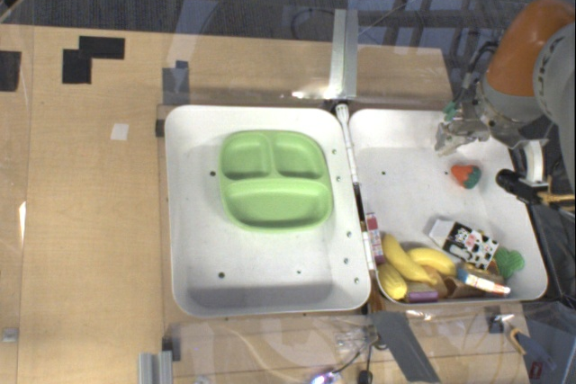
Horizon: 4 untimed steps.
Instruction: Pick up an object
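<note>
My gripper (461, 130) hangs over the far right part of the right bin (405, 184), on the grey arm (531, 67) with its orange band. A small red and green toy (465, 176) lies on the bin floor just in front of the gripper, apart from it. Along the bin's near edge lies a pile: yellow bananas (409, 265), a black and white patterned box (468, 240), a green round piece (510, 263), a marker (484, 283) and a purple piece (421, 292). Nothing shows in the gripper.
The left bin (189, 220) holds a green divided plate (273, 178). A metal rail (353, 184) separates the two bins. A black part of the arm (526, 186) reaches over the right bin's right rim. Wooden bench top lies to the left.
</note>
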### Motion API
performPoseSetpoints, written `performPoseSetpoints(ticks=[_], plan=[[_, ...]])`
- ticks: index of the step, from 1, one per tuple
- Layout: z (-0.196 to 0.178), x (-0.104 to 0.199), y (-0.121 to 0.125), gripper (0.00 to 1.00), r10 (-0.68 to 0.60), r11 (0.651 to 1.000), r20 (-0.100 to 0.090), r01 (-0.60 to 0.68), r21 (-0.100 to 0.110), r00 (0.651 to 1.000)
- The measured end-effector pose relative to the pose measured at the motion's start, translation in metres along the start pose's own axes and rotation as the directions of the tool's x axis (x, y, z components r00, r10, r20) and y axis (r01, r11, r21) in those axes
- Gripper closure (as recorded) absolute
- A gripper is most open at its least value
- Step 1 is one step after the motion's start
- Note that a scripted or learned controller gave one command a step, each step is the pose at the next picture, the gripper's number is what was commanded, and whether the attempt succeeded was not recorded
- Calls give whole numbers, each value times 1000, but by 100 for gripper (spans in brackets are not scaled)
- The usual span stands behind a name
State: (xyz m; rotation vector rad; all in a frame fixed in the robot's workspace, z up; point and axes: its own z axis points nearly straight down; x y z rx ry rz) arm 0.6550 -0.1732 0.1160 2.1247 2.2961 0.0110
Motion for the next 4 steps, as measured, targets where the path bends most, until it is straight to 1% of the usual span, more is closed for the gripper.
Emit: performPoseSetpoints(ticks=[1, 2, 3, 4], plan=[[0, 0, 0, 0, -1, 1000, 0, 1, 0, 1000], [25, -22, -73, 0, 21, 1000, -1, -21, 3, 1000], [12, -20, -69, 100, 20, 1000, -2, -20, -7, 1000], [-107, 34, -23, 100, 135, 991, -3, -135, 7, 991]])
